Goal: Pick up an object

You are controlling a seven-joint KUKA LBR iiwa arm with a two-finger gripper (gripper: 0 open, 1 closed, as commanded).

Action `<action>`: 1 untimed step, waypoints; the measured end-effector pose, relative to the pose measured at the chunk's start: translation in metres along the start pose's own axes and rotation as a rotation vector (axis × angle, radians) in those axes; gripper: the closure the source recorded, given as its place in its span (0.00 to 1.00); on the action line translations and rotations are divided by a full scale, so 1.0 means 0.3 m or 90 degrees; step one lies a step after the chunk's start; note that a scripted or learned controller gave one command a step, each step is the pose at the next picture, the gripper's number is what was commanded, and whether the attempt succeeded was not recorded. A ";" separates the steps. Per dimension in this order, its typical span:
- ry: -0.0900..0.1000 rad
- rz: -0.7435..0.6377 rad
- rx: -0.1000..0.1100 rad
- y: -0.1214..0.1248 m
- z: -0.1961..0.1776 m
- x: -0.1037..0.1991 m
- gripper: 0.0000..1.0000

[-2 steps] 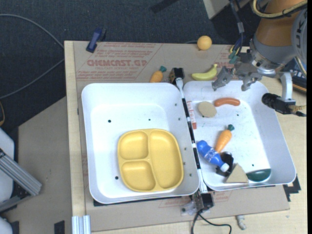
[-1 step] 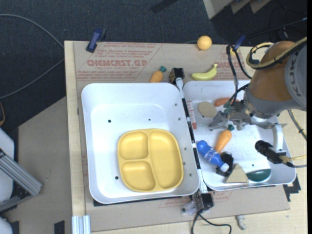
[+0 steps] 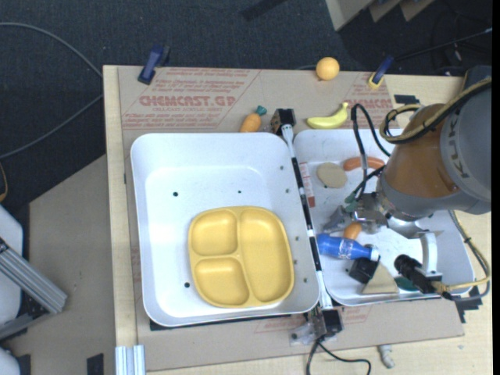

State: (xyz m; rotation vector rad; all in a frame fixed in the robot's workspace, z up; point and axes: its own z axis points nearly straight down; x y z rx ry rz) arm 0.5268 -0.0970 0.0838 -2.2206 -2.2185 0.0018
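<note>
Camera view: gripper (image 3: 353, 219) low in right bin (image 3: 461, 276), over small orange object (image 3: 353, 230), beside blue bottle (image 3: 342, 247). Opening and grasp: cannot tell.

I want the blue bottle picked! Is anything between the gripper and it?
Nothing visible. The gripper sits just above the bottle in the right bin, with only a small orange piece beside them.

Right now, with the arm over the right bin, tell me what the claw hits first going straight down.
Probably the small orange object right under the claw, beside the blue bottle; depth is uncertain.
</note>
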 end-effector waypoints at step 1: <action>-0.001 0.001 -0.002 0.003 -0.034 0.000 1.00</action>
